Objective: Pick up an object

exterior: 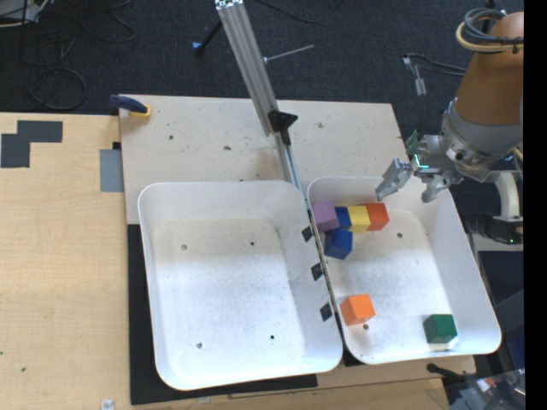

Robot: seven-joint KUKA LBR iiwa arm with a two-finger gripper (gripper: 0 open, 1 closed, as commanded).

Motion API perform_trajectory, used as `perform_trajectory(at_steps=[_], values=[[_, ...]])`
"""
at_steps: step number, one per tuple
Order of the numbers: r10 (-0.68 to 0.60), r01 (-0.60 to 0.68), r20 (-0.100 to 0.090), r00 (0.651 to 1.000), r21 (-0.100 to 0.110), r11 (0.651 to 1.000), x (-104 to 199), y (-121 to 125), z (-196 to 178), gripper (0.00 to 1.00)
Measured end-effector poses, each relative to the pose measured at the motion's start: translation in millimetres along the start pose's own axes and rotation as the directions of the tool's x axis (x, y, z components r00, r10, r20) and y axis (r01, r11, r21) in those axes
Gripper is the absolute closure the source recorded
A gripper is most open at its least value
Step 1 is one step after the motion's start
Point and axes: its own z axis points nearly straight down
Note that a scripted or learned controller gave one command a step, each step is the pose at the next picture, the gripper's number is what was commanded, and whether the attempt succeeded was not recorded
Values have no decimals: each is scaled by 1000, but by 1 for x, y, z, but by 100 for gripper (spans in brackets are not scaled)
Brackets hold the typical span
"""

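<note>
Coloured blocks crowd the right bin point(479, 272): purple point(324, 215), blue point(339, 243), yellow point(359, 217) and red point(377, 216) bunched together, orange point(358, 308) and green point(440, 328) apart. Above the far rim hangs the pincer point(410, 180), spread open, gripping nothing.

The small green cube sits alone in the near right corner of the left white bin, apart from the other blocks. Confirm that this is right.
Not quite: the bin is wrong. In the camera view the small green cube sits alone in the near right corner of the right white bin, apart from the other blocks, such as the orange cube to its left.
</note>
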Motion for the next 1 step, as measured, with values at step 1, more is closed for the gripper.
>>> perform_trajectory(at_steps=[1], values=[[1,-1,1,1000,-4,1000,-1,1,-2,0]])
